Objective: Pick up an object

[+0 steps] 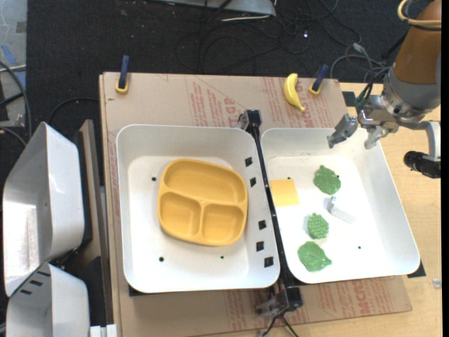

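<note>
A single fixed camera looks down at a slant from above the tabletop (210,93), set far enough back to take in both white bins. The left bin (133,209) and right bin (393,209) lie side by side mid-frame, with dark floor and cables beyond.

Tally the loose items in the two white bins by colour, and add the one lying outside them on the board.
Green: 3, in the right bin: green piece, green piece, green piece
Yellow: 3: divided tray in the left bin, flat yellow square, banana on the board
Grey-white: 1: small block
Total: 7
</note>
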Action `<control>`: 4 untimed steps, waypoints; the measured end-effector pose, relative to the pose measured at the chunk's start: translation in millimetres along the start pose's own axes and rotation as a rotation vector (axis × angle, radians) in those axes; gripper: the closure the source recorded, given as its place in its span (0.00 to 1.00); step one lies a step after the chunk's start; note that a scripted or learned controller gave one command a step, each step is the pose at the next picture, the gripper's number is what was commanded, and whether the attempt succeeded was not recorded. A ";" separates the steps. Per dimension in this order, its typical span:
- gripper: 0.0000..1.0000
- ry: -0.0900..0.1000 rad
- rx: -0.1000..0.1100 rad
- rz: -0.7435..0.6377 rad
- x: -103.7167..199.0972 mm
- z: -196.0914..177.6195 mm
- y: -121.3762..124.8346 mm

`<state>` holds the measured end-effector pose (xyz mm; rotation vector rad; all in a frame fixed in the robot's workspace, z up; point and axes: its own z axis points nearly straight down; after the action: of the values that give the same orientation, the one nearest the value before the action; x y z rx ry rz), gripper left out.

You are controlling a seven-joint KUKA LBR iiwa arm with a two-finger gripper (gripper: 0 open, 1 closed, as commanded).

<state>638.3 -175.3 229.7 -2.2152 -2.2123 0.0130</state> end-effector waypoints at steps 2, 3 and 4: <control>0.00 -0.002 -0.009 0.000 0.0 36.2 -3.2; 0.00 -0.001 -0.008 0.000 2.1 97.7 -10.6; 0.00 -0.003 -0.013 -0.001 2.6 139.1 -9.8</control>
<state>626.6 -172.4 90.8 -2.2226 -2.2210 0.0012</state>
